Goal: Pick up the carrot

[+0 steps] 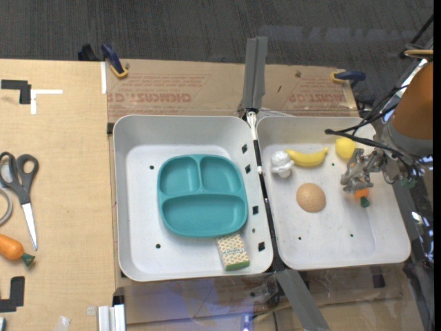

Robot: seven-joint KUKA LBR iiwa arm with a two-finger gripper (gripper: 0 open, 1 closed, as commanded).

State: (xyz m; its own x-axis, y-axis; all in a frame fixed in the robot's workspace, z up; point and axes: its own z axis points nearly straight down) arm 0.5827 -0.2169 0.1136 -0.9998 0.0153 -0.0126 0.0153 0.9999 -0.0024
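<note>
Gripper [357, 178]: over right bin's [386, 250] right edge; grip state unclear.
Carrot [362, 196]: just beneath gripper; long axis unclear.

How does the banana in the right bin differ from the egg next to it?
The banana is yellow, long and curved; the egg is tan and rounded. The banana lies across the bin near its far wall, close beside a small white object; the egg sits alone nearer the bin's middle, touching nothing. Both rest on the floor of the right bin, apart from the hand.
</note>
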